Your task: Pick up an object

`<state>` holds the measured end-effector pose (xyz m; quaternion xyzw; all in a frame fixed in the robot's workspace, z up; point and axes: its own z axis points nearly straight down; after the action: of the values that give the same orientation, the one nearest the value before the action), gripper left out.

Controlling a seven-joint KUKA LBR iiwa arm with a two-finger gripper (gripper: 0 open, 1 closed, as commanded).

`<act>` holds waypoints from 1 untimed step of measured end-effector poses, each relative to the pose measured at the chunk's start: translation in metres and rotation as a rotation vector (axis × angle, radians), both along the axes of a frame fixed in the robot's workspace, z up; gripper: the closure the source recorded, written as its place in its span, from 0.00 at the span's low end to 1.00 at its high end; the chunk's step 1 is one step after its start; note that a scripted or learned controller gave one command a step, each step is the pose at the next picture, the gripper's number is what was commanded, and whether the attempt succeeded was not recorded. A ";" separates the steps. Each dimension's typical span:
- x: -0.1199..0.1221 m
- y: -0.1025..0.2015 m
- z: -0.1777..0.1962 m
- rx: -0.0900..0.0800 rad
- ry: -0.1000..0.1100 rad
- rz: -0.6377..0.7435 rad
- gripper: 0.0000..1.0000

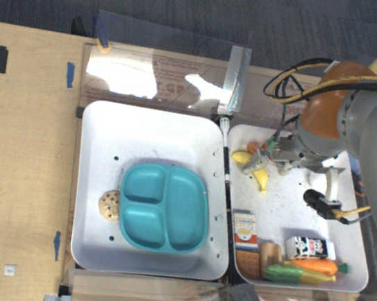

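My gripper (280,155) hangs low over the far left part of the right bin (357,242), under the orange wrist band. Just left of it lie a yellow rounded piece (241,157), a small orange piece (253,147) and a yellow banana-like piece (261,180). The gripper's tips sit close to these, and I cannot see anything held. Along the near side of the same bin lie a small orange-and-white box (243,226), a brown block (248,260), a tan roll (271,252), a white-and-blue carton (307,247), a carrot (313,265) and a green vegetable (288,273).
The left bin (100,133) holds a teal divided plate (164,207) with a speckled cookie (109,205) at its left edge. A ridge (225,180) parts the two bins. A metal bracket (234,83) stands behind them. The arm's grey body covers the far right corner.
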<state>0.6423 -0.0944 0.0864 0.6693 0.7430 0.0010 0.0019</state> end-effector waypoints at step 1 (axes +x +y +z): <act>0.000 0.000 0.000 0.000 0.000 0.000 0.00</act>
<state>0.6422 -0.0943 0.0864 0.6694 0.7429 0.0009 0.0018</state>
